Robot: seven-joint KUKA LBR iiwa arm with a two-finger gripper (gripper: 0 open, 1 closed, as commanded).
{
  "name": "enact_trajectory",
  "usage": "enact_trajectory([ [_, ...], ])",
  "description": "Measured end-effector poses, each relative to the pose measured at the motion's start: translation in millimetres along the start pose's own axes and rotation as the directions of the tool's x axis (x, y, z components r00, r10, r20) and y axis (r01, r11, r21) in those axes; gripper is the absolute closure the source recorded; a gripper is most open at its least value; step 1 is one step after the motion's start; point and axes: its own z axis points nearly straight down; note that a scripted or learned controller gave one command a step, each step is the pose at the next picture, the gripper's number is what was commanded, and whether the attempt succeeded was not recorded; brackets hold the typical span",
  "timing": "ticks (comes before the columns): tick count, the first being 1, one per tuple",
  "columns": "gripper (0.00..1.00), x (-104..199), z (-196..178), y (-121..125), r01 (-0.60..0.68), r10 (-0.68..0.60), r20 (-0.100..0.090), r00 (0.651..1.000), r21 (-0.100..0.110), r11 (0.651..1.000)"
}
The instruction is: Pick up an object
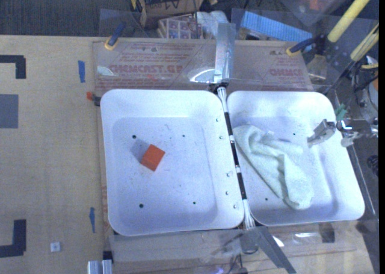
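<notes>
Nothing is lifted yet: the orange block (153, 157) sits in the left bin (117, 107), the pale cloth (274, 164) lies in the right bin (346, 206). The gripper (322, 131) hovers at the right bin's far edge; its opening I cannot tell

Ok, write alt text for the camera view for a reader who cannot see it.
Two shallow white bins sit side by side on a bench: the left bin holds an orange block, the right bin a crumpled white cloth. The gripper reaches in from the right, over the right bin near the cloth's upper edge.
</notes>
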Motion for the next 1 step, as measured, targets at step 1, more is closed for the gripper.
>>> enact_trajectory([
  [1,0.0,24.7,83.2,-41.6,-0.399,0.399,0.0,0.917,0.003,0.917],
])
